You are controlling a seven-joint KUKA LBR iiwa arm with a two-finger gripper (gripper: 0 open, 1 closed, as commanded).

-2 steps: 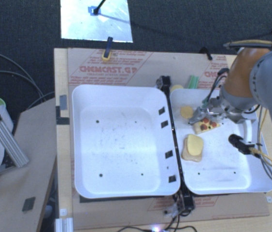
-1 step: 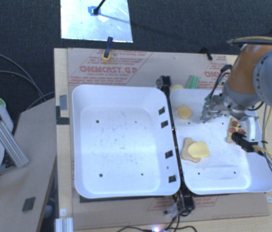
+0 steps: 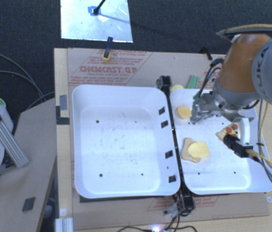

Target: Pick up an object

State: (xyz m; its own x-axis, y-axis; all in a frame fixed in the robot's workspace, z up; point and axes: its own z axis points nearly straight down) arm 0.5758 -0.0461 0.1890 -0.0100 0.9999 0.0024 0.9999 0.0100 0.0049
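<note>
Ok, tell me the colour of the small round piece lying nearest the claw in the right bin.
Pale yellow. The small round piece shows it plainly in the camera view.

Bench (image 3: 126,64): we see a brown board.
Left side: white bin (image 3: 121,141).
Right side: second white bin (image 3: 222,178), edges touching.

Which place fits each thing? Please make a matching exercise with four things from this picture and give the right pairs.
Things:
1. gripper
2. small yellow piece
3. tan and yellow piece
4. left bin

Places:
A. beside the right bin, bare white floor
B. lower middle of the right bin
C. over the right bin's upper part
D. upper left of the right bin, near the divider

Pairs: 1-C, 2-D, 3-B, 4-A
</note>
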